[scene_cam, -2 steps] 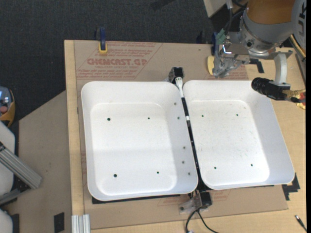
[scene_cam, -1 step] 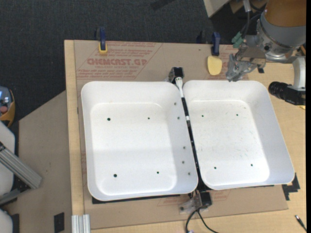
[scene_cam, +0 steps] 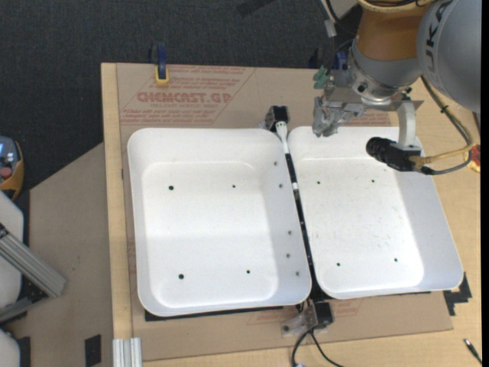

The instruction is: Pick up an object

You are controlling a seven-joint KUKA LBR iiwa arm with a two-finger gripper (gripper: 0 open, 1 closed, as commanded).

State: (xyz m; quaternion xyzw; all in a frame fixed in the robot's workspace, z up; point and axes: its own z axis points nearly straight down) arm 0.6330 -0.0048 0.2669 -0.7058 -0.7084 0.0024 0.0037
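Bench: cardboard sheet [scene_cam: 191, 90] under two white bins.
Gripper [scene_cam: 327, 122]: over right bin [scene_cam: 374, 220] far rim; nothing visible between fingers, spread undeterminable.
Object: none discernible below gripper.
Progress: no pickup yet.

Two shallow white bins side by side on a cardboard-covered bench: left bin [scene_cam: 153, 205], right bin [scene_cam: 428, 235]. Gripper [scene_cam: 327, 122] above the right bin's far rim, beneath the orange-banded arm [scene_cam: 390, 21].
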